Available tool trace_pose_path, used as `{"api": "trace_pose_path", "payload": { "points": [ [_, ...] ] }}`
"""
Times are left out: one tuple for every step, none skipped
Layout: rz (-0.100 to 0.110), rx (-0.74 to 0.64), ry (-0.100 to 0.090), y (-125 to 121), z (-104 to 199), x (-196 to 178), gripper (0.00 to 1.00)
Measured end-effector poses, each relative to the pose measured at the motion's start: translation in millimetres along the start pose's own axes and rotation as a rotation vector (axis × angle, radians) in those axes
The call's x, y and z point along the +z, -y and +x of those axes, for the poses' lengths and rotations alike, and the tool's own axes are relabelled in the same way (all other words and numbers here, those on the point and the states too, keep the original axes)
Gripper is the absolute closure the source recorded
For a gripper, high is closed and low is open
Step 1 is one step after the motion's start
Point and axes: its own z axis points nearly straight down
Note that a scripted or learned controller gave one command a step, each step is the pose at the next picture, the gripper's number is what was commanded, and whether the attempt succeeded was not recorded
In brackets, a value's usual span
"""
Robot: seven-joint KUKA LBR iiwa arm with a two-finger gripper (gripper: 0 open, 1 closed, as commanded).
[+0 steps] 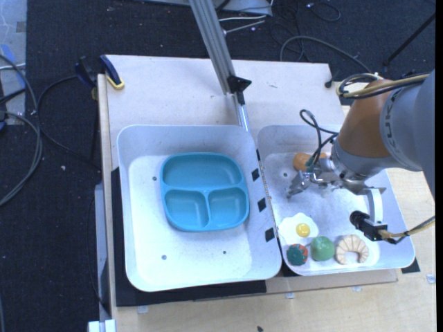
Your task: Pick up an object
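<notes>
In the right bin (pixel 394 206), my gripper (pixel 302 183) hangs low over the bin's left half, and the grey arm with its orange band (pixel 360 126) reaches in from the right. An orange round object (pixel 302 161) lies just behind the gripper, partly hidden by the wrist. Along the bin's front edge lie a fried-egg toy (pixel 300 227), a dark teal and red ball (pixel 297 254), a green object (pixel 322 247) and a croissant (pixel 352 249). None of these four touches the gripper.
The left bin (pixel 138 206) holds a blue divided tray (pixel 205 191). A slanted metal pole (pixel 214 37) runs down to the back of the bins. Black cables hang from the wrist. A yellow-tipped clamp (pixel 111 75) sits at the bench's far left corner.
</notes>
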Motion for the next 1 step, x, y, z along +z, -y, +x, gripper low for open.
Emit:
{"api": "trace_pose_path", "payload": {
  "points": [
    [-0.006,0.001,0.003,-1.6,-1.3,-12.3,1.00]
  ]
}}
